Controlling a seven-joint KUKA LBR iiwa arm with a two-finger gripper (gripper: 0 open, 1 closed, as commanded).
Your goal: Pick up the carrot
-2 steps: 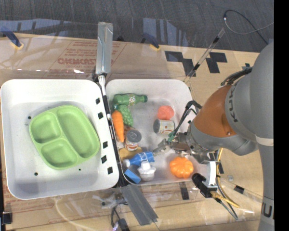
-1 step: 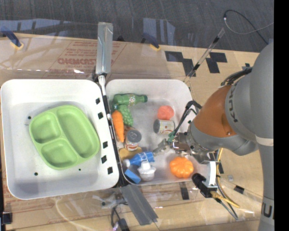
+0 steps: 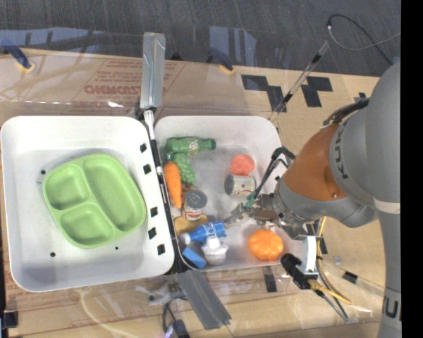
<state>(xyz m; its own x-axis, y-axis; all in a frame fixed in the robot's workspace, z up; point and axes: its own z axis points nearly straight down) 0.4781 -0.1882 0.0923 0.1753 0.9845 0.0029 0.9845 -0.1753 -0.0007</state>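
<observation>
Starting at the left, a green divided plate (image 3: pixel 93 200) is sitting in the left bin (image 3: pixel 28 136), well apart from anything the task concerns. Moving rightward past the divider, the carrot (image 3: pixel 173 183) is lying in the right bin (image 3: pixel 264 129), right against its left wall, running lengthwise along that wall with its green leafy end pointing up toward a green bottle (image 3: pixel 189 146). A small can (image 3: pixel 194 201) is resting just beside the carrot's lower right, and a cluster of blue and white items (image 3: pixel 206 243) is crowding the bin's lower left corner below it. Further right, a reddish round fruit (image 3: pixel 242 164), a small jar (image 3: pixel 238 184) and an orange pumpkin-like piece (image 3: pixel 266 245) are scattered across the floor. The gripper (image 3: pixel 241 213) is hovering near the bin's middle, between the jar and the pumpkin, and is gripping nothing; whether it is spread or closed is too small to tell here.

The carrot is looking like a toy (probably light, stiff plastic with a smooth, somewhat slippery skin), so it is likely to roll or slide when nudged. Taking it across the thick middle of the orange body, fingers straddling its narrow width, seems soundest; the wall on one side and the can on the other are leaving little room for the fingers.
</observation>
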